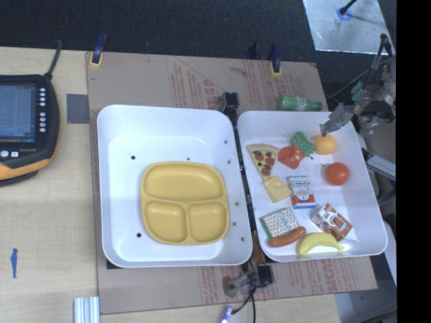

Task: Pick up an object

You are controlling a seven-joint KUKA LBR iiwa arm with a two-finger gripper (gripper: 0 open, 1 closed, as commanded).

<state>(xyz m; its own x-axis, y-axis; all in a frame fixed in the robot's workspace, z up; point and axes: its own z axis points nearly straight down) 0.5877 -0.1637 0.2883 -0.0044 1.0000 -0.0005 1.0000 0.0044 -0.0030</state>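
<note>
The right bin [363, 200] holds several toy foods: a pizza slice [262, 158], a red pepper [290, 156], a green piece [302, 142], an orange [325, 145], a tomato [337, 173], a cheese wedge [276, 188], a small carton [300, 190], a sausage [287, 237] and a banana [320, 245]. My gripper [335, 121] reaches in from the right over the bin's far right corner. It is just beyond the orange and I see nothing held in it.
The left bin [121, 147] holds a yellow divided tray [184, 202]. A green bottle [300, 103] lies on the cardboard behind the right bin. A control pendant [23, 126] rests on the bench at far left. Clamps [275, 58] pin the cardboard's far edge.
</note>
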